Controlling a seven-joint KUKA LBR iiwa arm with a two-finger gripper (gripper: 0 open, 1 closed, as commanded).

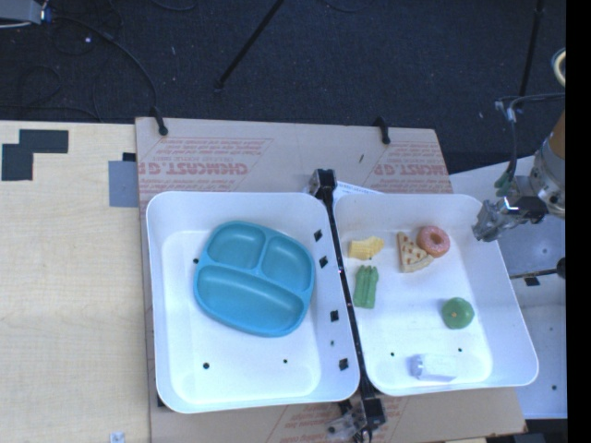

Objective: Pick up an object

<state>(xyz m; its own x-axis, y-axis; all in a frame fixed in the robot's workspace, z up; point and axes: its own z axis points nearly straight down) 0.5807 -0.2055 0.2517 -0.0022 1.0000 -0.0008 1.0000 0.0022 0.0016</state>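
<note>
Dark carpet with loose black cables covers the far floor, and pale wood bench top spreads across the left side with a few black and grey patches on it.

Nearest to me, at the bottom edge of the right bin (517, 358), lies a small whitish clear object (432, 367), too blurred to name. A little further in sits a round green ball-like item (457, 313), well apart from everything else. Beyond that, close to the black divider (338, 284) where the two bins meet, a green pickle-shaped piece (367, 285) lies lengthwise, with a yellow piece (366, 247) just past it. To their right a pizza-like wedge (411, 252) touches a pink frosted donut (433, 241).

The left bin (175, 367) carries a blue sectioned tray (254, 278), set at a slant, with three compartments showing.

Both bins rest on a brown cardboard sheet (231, 160) printed with red lettering, held at the far edge by two black clips.

Off to the right, the gripper (494, 218) hangs at the outer rim of the right bin, level with the donut but apart from it. It looks grey and blurred from where I stand; nothing is visibly between its fingers, and I cannot tell how far apart they are.
</note>
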